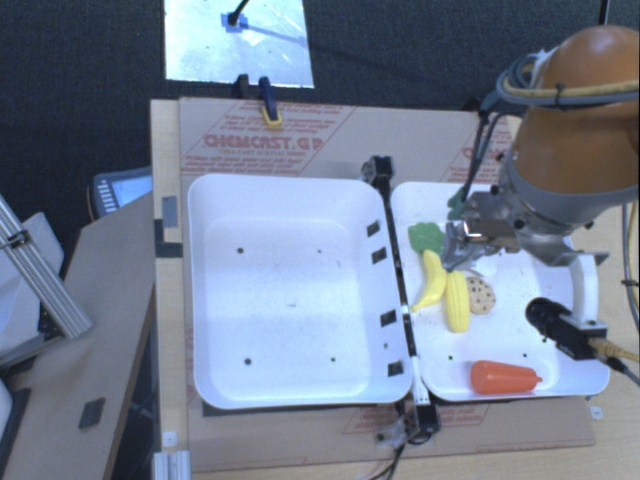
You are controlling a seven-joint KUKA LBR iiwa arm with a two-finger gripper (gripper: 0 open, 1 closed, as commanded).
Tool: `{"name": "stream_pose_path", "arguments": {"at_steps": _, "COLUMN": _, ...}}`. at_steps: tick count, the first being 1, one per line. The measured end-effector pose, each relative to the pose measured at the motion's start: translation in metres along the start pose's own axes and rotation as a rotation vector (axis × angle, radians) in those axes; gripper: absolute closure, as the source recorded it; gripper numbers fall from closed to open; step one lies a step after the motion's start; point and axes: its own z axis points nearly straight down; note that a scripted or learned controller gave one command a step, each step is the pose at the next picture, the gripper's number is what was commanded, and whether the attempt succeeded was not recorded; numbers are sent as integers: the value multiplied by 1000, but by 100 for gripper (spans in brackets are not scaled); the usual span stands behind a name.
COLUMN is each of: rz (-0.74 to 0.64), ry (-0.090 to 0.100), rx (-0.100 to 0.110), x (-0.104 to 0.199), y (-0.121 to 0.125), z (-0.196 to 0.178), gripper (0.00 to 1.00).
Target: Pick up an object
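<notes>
The right bin (560, 378) holds a yellow banana (433, 280), a yellow corn cob (456, 301), a tan cookie with dark spots (481, 295), a green piece (426, 237) and an orange carrot (505, 376). My gripper (458, 253) hangs low over the bin's left half, just above the banana and the corn cob and right of the green piece. The arm's orange band and grey wrist cover the bin's back right part.
The left bin (290, 368) lies beside the right one, with a black clip strip (392, 288) along the shared wall. A black fitting with a cable (562, 328) sits at the right bin's right side. Cardboard lies under both bins.
</notes>
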Motion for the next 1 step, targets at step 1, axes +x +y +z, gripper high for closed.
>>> {"name": "stream_pose_path", "arguments": {"at_steps": 1, "rz": -6, "ry": 2, "rx": -32, "x": 9, "y": 6, "z": -142, "gripper": 100}}
